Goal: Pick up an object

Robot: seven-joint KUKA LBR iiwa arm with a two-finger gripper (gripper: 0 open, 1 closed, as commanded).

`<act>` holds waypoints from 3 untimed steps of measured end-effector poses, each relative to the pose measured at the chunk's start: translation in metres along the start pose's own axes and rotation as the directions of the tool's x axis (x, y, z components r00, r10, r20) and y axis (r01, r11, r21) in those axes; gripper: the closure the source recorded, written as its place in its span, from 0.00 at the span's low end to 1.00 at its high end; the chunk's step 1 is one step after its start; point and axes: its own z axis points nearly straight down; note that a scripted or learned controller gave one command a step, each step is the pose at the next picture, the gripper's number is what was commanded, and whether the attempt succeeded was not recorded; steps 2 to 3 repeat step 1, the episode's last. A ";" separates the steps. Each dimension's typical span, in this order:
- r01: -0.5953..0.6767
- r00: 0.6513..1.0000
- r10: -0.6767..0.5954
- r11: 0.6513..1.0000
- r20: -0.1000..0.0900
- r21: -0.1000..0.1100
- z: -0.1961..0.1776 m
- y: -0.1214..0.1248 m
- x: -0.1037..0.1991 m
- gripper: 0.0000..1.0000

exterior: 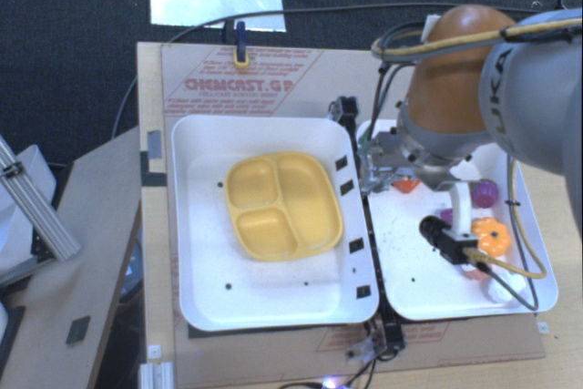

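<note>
— Where is the arm [455, 96]?

— It reaches in from the right and hangs over the far part of the right bin [428, 296]. The gripper [376, 167] is low at the far left corner of this bin, very close to the wall between the two bins.

— Is the gripper open or closed?

— I cannot tell. The wrist covers it from above, and I see nothing held in it.

— Which things can be picked?

— In the right bin there is a small red thing [405, 187], just beside the gripper on its right. A purple thing [485, 192] lies more to the right, by the right wall. An orange thing [493, 237] with a ribbed, round shape lies nearer than the purple one, also by the right wall.

— And the left bin [273, 287]?

— It holds a yellow plate [282, 205] with three compartments. The plate lies flat about in the middle, apart from the walls and well apart from the gripper.
</note>
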 end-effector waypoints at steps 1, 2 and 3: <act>0.002 1.000 -0.002 1.000 -0.001 0.000 0.015 -0.015 0.055 1.00; 0.002 1.000 -0.002 1.000 -0.001 0.000 0.015 -0.015 0.055 1.00; 0.002 1.000 -0.002 1.000 -0.001 0.000 0.015 -0.015 0.055 1.00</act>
